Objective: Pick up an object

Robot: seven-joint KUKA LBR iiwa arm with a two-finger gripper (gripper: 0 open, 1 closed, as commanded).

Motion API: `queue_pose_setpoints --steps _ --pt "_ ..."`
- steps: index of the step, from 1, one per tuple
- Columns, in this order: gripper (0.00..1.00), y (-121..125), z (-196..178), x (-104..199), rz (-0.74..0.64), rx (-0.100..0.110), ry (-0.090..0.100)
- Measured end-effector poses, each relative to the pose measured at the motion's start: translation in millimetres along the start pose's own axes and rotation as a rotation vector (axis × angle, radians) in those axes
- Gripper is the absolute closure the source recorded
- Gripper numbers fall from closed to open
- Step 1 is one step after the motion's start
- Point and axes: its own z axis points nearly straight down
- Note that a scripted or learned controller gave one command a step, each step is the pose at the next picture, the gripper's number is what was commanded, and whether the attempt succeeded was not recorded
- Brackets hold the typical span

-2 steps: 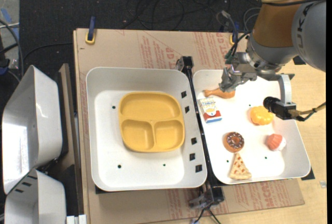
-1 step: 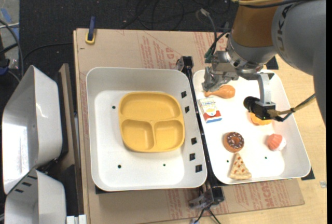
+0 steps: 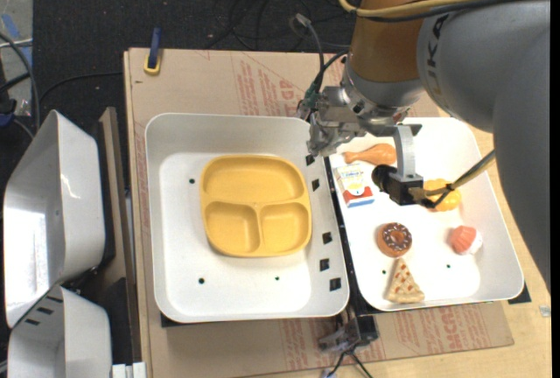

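Gripper (image 3: 325,138): over the wall between the two bins, toward their far end; whether it is clenched or released cannot be told.
Left bin (image 3: 175,280): yellow divided tray (image 3: 256,204).
Right bin (image 3: 499,276): orange toy food piece (image 3: 372,155) and small carton (image 3: 354,186) near the gripper; donut (image 3: 395,238), pizza slice (image 3: 403,283) and pink item (image 3: 464,239) lie apart from it.

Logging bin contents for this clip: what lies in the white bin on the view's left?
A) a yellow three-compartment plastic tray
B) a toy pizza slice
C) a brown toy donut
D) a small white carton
A: the yellow three-compartment plastic tray sits in the left white bin, while the toy pizza slice, brown toy donut and small white carton all lie in the right white bin.
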Motion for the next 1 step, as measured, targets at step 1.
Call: queue_pose_setpoints --steps 1 --pt "1.0 -5.3 10.3 43.0 0.001 0.003 -0.001"
